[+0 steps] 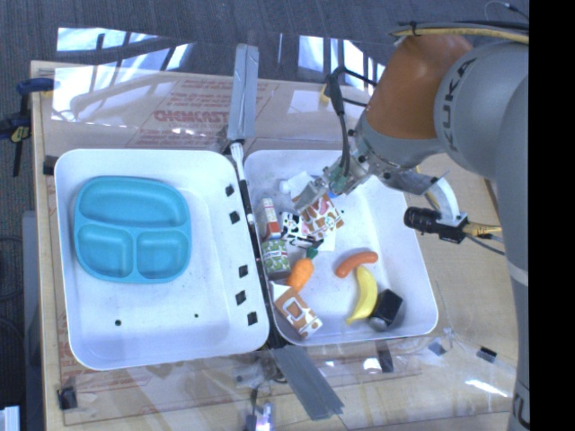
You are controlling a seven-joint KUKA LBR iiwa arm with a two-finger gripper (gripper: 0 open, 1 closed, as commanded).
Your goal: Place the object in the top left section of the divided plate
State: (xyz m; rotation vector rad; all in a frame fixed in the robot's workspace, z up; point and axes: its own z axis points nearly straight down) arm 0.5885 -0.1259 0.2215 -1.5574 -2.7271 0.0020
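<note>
The blue divided plate (pixel 131 228) lies in the left bin (pixel 144 330), with one long section along its top and two smaller ones below. My gripper (pixel 316 193) reaches down into the right bin (pixel 415 268), just above a small patterned carton (pixel 322 217) in a cluster of items. The carton sits right under the gripper's tip; I cannot tell whether they touch.
The right bin also holds a carrot (pixel 300 274), an orange sausage (pixel 356 261), a banana (pixel 363 295), a black block (pixel 388 309), a brown carton (pixel 296 310), a small green can (pixel 277 256) and a bottle (pixel 269 215). The arm's grey body (pixel 467 106) hangs over that bin's far right.
</note>
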